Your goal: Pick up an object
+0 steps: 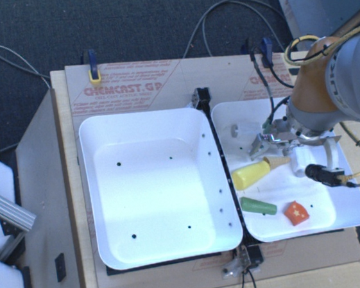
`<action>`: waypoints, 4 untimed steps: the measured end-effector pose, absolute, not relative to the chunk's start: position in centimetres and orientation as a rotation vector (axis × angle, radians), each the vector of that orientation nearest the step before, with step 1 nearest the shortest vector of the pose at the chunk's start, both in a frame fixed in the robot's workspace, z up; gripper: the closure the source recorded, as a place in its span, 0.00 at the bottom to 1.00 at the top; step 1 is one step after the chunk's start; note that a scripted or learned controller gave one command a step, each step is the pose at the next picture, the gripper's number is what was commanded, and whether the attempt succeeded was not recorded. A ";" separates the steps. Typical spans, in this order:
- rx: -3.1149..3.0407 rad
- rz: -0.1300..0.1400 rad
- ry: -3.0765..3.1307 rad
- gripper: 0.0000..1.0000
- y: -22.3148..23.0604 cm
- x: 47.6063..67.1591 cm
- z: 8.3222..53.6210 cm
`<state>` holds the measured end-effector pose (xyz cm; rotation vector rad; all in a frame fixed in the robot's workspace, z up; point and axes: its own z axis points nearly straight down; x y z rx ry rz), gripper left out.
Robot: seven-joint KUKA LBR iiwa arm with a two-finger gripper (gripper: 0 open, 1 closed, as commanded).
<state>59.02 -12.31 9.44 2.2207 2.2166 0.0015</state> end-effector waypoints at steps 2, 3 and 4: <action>2.221 0.002 2.215 0.00 -20.9 59.1 8.6; 2.215 0.003 2.222 0.00 -19.6 61.7 8.6; 2.213 0.008 2.221 0.00 -16.6 60.7 16.0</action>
